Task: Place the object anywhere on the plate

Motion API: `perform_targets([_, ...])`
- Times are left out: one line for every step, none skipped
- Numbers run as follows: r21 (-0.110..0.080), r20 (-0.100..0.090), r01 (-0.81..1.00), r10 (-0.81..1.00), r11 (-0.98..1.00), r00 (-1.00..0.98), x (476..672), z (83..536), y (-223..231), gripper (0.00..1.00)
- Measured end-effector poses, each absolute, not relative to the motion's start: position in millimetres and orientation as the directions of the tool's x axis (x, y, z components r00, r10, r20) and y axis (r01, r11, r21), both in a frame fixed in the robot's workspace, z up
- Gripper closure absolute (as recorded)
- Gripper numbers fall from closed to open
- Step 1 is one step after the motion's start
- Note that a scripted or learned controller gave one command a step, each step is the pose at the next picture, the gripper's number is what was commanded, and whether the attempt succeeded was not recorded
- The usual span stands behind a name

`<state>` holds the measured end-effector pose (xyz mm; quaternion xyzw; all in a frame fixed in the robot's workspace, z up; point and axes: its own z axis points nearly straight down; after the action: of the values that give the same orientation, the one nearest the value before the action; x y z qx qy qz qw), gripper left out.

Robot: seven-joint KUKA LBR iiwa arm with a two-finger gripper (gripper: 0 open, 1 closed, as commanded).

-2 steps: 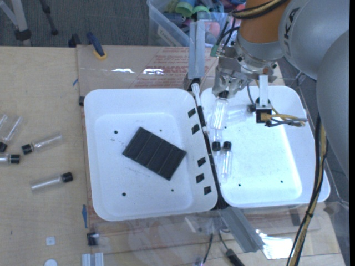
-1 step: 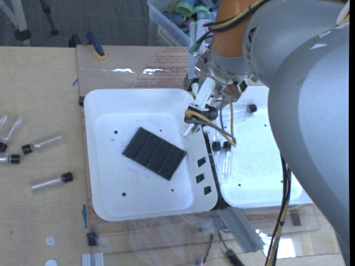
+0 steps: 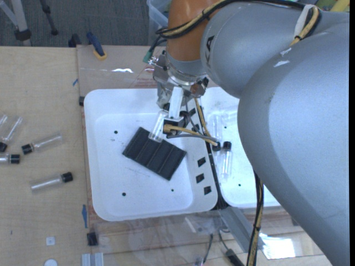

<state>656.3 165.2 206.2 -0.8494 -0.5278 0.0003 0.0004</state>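
Down in the camera view, two shallow white bins sit side by side on the table (image 3: 39,93), the left bin (image 3: 105,198) fully shown and the right bin (image 3: 244,195) largely covered by the grey arm (image 3: 288,110) reaching in from the right. The arm's orange band (image 3: 191,7) sits above the wrist, and black and yellow cables run down past the wrist toward the seam between the bins.

The object (image 3: 154,153) lies flat on the floor of the left bin, somewhat right of its middle. It is a dark, nearly black rectangular slab, turned at a slant to the bin's edges, with a few parallel grooves running across its short way that split the top into strips. Its surface looks matte and even.

The jaws (image 3: 159,127) reach down at the slab's upper corner, their pale tips at or touching its edge. How wide the jaws stand I cannot tell, because the tips overlap from this angle, and nothing is visibly held between them.

A clear vial with a black cap (image 3: 226,155) lies in the right bin just beside the seam. Several more clear vials (image 3: 50,180) with black caps lie scattered on the table left of the bins. A blue clamp (image 3: 96,46) rests near the upper edge of the table.
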Motion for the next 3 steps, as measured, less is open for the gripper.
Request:
perform_targets([0.002, 0.002, 0.927, 0.927, -0.374, 0.374, 642.5, 221.9, 208.0, 1.0])
perform_targets([-0.006, -0.001, 0.997, 0.997, -0.078, 0.078, 614.7, 234.7, 224.1, 1.0])
perform_targets([0.001, 0.0, 0.971, 0.971, -0.238, 0.238, 661.0, 256.4, 225.9, 1.0])
